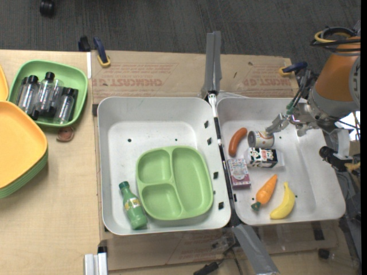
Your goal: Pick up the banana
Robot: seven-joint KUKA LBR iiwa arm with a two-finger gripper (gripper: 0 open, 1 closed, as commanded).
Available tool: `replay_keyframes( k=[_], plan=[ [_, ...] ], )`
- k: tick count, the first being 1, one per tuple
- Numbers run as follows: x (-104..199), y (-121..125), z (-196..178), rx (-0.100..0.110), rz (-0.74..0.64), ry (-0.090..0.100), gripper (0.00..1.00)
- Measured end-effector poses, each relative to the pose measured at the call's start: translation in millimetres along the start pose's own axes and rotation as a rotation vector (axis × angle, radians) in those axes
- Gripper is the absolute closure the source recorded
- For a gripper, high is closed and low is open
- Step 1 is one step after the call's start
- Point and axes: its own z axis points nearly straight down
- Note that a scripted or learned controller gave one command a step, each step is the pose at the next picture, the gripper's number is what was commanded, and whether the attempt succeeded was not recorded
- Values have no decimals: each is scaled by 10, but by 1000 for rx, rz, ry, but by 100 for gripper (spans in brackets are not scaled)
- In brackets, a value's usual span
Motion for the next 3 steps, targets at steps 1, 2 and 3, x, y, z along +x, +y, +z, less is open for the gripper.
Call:
replay_keyframes(
  k=[1, 2, 3],
  plan=[
    [290, 10, 277, 30, 147, 2, 0],
    [286, 11, 190, 31, 145, 1, 100],
    [706, 495, -671, 30, -2, 3, 100]
  ],
)
